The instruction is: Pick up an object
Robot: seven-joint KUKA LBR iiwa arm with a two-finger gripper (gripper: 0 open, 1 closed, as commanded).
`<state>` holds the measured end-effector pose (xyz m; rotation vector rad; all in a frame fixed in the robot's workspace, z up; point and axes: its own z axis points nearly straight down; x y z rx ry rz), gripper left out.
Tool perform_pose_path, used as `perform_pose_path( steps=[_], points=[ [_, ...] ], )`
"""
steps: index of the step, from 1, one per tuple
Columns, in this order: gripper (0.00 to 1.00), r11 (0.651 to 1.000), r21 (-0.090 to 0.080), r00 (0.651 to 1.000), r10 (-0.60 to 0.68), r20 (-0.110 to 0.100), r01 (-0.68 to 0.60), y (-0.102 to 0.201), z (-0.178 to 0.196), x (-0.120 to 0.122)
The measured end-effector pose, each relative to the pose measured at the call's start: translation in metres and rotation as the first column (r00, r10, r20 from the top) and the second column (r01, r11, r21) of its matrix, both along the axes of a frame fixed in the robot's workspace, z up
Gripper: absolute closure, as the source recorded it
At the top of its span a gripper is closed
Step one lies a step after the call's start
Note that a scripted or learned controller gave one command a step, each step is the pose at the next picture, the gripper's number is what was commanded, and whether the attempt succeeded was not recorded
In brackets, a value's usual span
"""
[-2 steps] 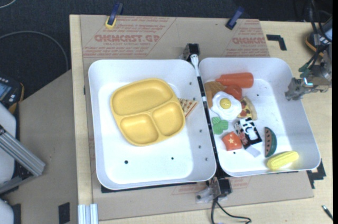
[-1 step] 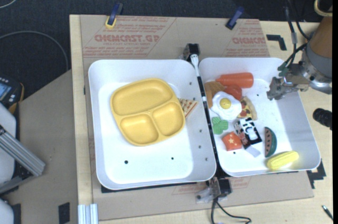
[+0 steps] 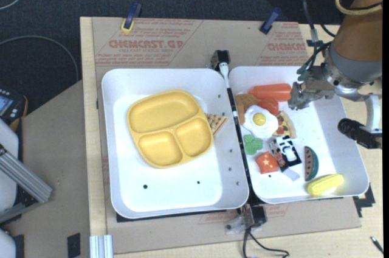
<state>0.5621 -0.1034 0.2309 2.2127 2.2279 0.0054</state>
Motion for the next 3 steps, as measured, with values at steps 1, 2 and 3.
perform_pose_path(
  steps=[1,2,3],
  points=[
    [1.00,1.000,0.001,1.000,-0.001,-0.007,0.001,0.052,-0.012,0.007],
    [1.00,1.000,0.001,1.000,0.001,0.001,-0.001,0.112,-0.002,0.026],
    [1.00,1.000,0.000,1.000,-0.003,-0.005,0.003,0.145,-0.007,0.023]
  ],
)
